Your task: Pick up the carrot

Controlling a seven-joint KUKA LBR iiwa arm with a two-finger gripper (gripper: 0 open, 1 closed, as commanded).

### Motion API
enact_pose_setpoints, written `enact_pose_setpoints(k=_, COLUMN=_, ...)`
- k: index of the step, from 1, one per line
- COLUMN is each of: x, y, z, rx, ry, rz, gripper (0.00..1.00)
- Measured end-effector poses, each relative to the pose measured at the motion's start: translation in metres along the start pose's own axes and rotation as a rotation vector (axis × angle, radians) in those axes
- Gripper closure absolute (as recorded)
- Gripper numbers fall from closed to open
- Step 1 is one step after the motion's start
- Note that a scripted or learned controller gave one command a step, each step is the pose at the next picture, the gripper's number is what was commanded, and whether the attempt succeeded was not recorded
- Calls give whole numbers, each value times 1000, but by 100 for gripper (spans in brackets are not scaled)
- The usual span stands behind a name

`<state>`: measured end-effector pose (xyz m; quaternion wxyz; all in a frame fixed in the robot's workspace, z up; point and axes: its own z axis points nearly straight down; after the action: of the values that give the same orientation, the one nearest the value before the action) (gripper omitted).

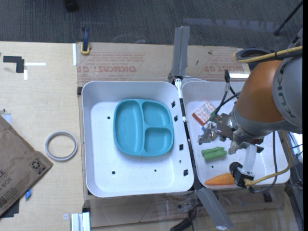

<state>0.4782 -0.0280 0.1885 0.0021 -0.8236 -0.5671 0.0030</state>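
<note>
Approach step, by judgement; next move: lower onto the carrot. 2 shallow white plastic bins: left bin (94, 143) holds 1 teal 3-compartment plate (143, 127); right bin (190, 96) holds grey two-finger gripper (219, 134), finger state indeterminable, green pea pod (213, 153), red-white packet (203, 112), orange carrot (219, 179) at 6 o'clock, unheld.

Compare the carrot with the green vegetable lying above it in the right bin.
The carrot is orange; the green vegetable is green. The carrot tapers to a point at its left end, while the green vegetable is blunt and lumpy along its length. The carrot lies close to the right bin's near wall, the green vegetable nearer its middle. Both lie flat, roughly left to right, in the same bin, neither between the fingers of the tool.
</note>
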Motion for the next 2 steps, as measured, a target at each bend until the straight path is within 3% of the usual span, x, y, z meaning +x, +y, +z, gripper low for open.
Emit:
enact_pose_setpoints(k=1, x=-40, y=14, z=0, rx=1, ry=0, rz=335, gripper=0)
enact_pose_setpoints(k=2, x=-66, y=23, z=76, rx=4, ry=0, rz=499, gripper=0)
